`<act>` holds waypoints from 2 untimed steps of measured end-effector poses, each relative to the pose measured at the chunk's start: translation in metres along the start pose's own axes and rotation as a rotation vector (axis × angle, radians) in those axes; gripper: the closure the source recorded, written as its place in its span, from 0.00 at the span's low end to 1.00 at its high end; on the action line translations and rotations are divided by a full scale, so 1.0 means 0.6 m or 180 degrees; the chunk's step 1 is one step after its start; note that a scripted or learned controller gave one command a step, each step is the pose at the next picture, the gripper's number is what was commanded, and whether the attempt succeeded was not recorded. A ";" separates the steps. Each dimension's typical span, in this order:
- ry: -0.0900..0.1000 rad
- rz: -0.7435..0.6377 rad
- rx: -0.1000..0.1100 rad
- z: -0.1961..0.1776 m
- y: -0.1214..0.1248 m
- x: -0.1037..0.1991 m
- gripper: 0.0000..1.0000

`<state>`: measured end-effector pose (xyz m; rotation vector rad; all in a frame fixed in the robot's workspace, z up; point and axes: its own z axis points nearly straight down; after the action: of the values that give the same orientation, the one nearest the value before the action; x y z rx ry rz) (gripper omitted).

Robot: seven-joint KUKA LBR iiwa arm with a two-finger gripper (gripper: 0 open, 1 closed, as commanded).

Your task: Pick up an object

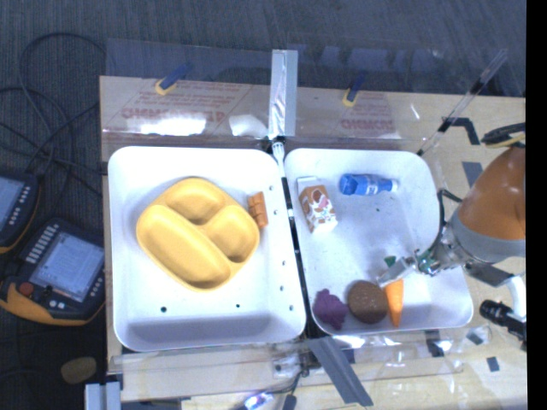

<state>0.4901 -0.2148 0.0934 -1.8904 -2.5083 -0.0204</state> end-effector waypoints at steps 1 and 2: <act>-0.0002 -0.0004 -0.0006 0.001 0.001 0.000 0.00; -0.0021 -0.0170 0.0032 -0.024 -0.010 0.002 0.00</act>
<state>0.4841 -0.2153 0.1074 -1.8226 -2.5574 -0.0015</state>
